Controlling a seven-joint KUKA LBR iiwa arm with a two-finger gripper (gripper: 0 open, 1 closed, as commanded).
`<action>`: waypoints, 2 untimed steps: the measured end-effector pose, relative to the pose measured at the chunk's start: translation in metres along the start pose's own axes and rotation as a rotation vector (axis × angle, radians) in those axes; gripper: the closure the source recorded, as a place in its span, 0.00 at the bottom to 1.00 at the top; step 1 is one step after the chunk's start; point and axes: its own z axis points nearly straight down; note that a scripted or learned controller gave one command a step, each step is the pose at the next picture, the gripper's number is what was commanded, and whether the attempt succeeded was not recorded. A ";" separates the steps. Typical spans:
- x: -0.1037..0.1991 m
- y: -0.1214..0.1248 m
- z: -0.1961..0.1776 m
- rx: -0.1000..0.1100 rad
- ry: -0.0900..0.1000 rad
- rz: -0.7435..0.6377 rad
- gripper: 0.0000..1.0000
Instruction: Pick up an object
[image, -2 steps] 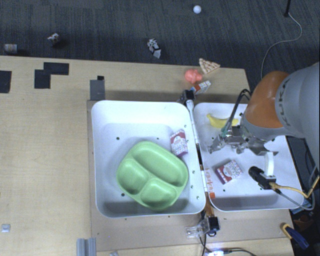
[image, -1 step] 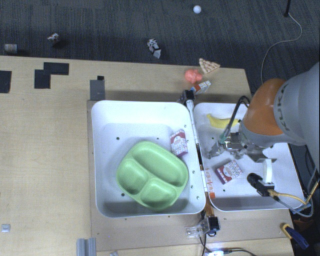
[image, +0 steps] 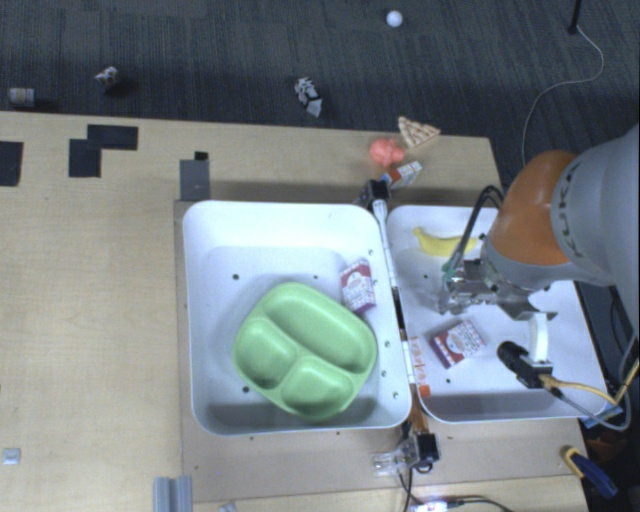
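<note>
Red-and-white packet (image: 458, 343) lies in the right bin (image: 560, 400), just at five o'clock of the gripper (image: 458, 295); I can't tell the fingers' state. Best centre over it, then drop straight and clamp squarely.

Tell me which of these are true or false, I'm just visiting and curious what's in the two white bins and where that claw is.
1. A green divided plate lies in the left bin. True.
2. The banana is in the left bin. False: it lies in the right bin, near its far edge.
3. The claw is over the right bin. True.
4. The claw grips the green plate. False: it hangs above a small red and white packet in the right bin.
5. A red and white packet lies beside the plate. True.
</note>
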 end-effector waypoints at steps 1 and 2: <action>0.000 0.000 0.000 0.001 0.000 0.000 0.00; -0.003 0.013 0.012 0.011 0.002 -0.003 0.00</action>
